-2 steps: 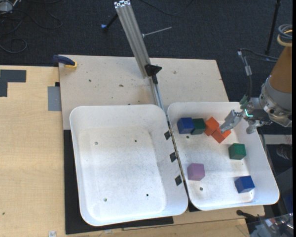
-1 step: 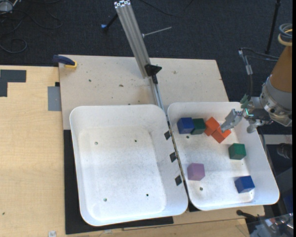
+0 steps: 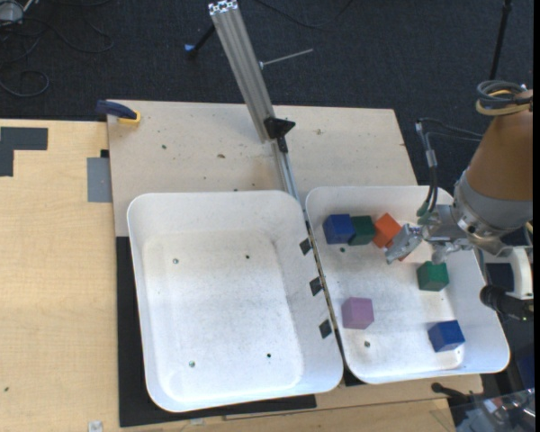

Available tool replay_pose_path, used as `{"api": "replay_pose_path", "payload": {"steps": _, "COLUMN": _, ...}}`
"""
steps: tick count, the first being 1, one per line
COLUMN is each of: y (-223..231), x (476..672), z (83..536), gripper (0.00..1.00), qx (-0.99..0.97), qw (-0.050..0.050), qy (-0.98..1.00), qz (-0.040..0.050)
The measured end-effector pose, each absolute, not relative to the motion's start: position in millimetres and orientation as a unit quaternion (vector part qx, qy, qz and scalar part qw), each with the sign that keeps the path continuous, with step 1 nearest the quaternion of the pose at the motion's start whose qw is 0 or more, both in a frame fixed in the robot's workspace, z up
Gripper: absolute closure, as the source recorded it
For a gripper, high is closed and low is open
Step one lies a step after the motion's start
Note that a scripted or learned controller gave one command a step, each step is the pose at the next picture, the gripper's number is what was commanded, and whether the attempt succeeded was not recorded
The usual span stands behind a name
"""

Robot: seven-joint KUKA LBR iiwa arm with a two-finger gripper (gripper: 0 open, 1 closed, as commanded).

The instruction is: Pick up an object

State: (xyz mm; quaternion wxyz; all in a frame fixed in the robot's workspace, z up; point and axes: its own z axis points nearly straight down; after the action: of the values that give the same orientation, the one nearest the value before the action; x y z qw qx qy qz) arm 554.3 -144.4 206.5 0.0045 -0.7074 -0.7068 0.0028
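Several cubes lie in the right bin [image 3: 486, 354]. A blue cube [image 3: 338, 228], a dark green cube [image 3: 362, 230] and an orange cube [image 3: 388, 229] stand in a row near its far left. A purple cube [image 3: 357, 312] rests near the left wall and another blue cube [image 3: 445, 335] near the front right. My gripper [image 3: 421, 248] hangs over the bin's right half, just right of the orange cube. A green cube [image 3: 433, 276] sits directly below and slightly right of it. Whether the gripper touches that cube is unclear.
The left bin [image 3: 216, 304] sits beside the right one, joined by black clips [image 3: 315, 286]. An aluminium bar [image 3: 247, 70] slants up from the bench behind the bins. The arm's orange band [image 3: 508, 156] looms over the right bin's far right corner.
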Motion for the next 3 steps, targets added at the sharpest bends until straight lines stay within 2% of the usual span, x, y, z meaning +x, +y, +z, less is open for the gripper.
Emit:
{"api": "replay_pose_path", "payload": {"steps": 1, "y": -145.0, "x": 545.7, "z": 159.6, "gripper": 0.0, "qx": -0.708, "qw": 0.004, "qy": -0.707, "qz": 0.0024}}
{"api": "replay_pose_path", "payload": {"steps": 2, "y": -142.2, "x": 547.9, "z": 95.8, "gripper": 0.0, "qx": -0.708, "qw": 0.005, "qy": -0.706, "qz": 0.0026}}
{"api": "replay_pose_path", "payload": {"steps": 3, "y": -144.4, "x": 548.8, "z": 109.4, "gripper": 1.0, "qx": -0.711, "qw": 0.002, "qy": -0.703, "qz": 0.0014}}
